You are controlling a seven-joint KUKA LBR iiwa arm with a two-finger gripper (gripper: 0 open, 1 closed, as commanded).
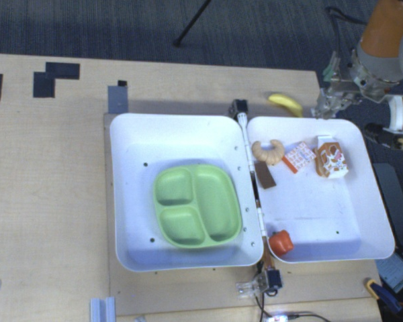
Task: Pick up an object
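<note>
Objects for picking lie in the right bin, gathered along its far side: you see a tan croissant-shaped piece near the divider, a dark brown bar just on its near side, a small white-and-red patterned packet to the right of those, and a brown-and-white pastry-like item further right still. At the bin's near left corner an orange-red ball-like object sits against the wall. A yellow banana lies outside the bins on the bench, just beyond the right bin's far rim. In the left bin you have a green divided tray with three compartments, lying flat in the middle. The gripper hangs at the far right corner of the right bin, above its rim and to the right of the banana, with the orange band of the arm above it. Nothing is between its fingers as far as you can see, but whether they are apart or together you cannot tell from this angle.
</note>
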